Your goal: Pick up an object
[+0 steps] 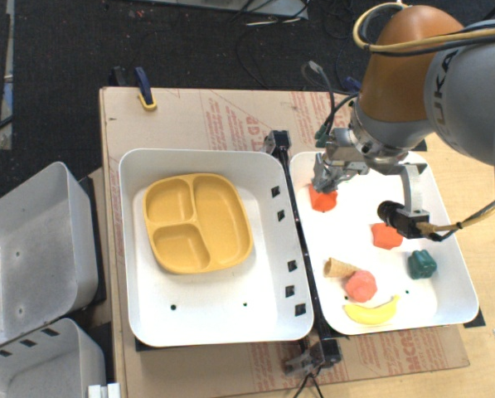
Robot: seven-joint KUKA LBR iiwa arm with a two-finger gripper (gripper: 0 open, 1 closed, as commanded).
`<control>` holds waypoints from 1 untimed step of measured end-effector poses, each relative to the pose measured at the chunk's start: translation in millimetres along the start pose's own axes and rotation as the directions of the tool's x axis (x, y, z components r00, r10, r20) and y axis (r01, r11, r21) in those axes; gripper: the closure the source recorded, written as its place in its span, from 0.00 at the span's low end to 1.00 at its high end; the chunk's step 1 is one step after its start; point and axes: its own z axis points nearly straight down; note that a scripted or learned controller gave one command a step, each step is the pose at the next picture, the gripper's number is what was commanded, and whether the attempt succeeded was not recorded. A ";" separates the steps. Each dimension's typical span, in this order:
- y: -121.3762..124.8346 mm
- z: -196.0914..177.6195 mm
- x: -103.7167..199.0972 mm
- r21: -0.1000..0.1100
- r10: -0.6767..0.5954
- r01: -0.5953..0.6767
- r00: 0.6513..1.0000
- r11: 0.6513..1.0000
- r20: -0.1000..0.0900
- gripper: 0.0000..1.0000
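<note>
My gripper (pixel 328 181) hangs low over the far left corner of the right bin (pixel 451 298). Directly under its tip, touching or nearly touching it, lies a small orange-red block (pixel 322 200) on the bin floor. Whether the block is gripped is not visible from this angle. A second orange-red piece (pixel 386 236) lies mid-bin, with a dark green object (pixel 422 264) to its right. Nearer the front are a tan cone (pixel 339 266), a pink ball (pixel 361 285) and a yellow banana (pixel 371 311).
The left bin (pixel 133 247) holds a yellow divided plate (pixel 197 222). The grey arm with its orange band (pixel 405 56) covers the right bin's far right corner. A black fitting with a cable (pixel 396 215) hangs over mid-bin. Grey tubs (pixel 27 247) stand left of the bench.
</note>
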 end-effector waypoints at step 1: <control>-12.4 14.7 56.7 0.001 0.000 0.000 1.000 1.000 0.001 1.00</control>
